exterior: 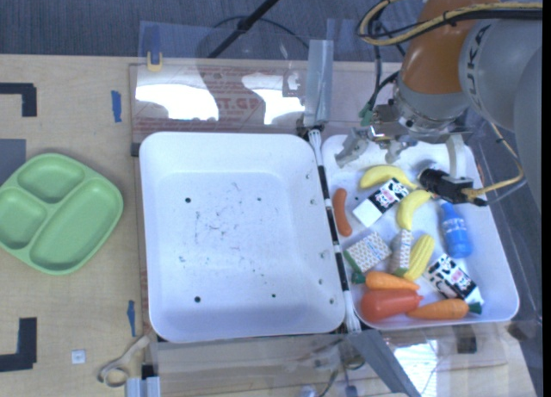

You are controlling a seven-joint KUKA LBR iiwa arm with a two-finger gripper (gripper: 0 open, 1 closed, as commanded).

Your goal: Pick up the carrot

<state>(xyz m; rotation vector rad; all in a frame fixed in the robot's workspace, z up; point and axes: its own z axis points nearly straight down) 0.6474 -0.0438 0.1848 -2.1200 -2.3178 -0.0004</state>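
Note:
Two orange carrot-like pieces lie at the front of the right bin (508,288). One carrot (441,308) rests along the front wall, and a shorter one (392,282) sits just above a red pepper (386,304). My gripper (355,145) hangs over the back left corner of that bin, well behind both carrots, with nothing seen in it. The grey arm with its orange band (439,51) reaches in from the upper right.
The right bin also holds two bananas (383,175), a corn cob (420,253), a blue bottle (454,230), a red sausage (343,212) and cow-patterned boxes (451,276). The left bin (155,214) is beside it. A green divided plate (56,211) lies far left.

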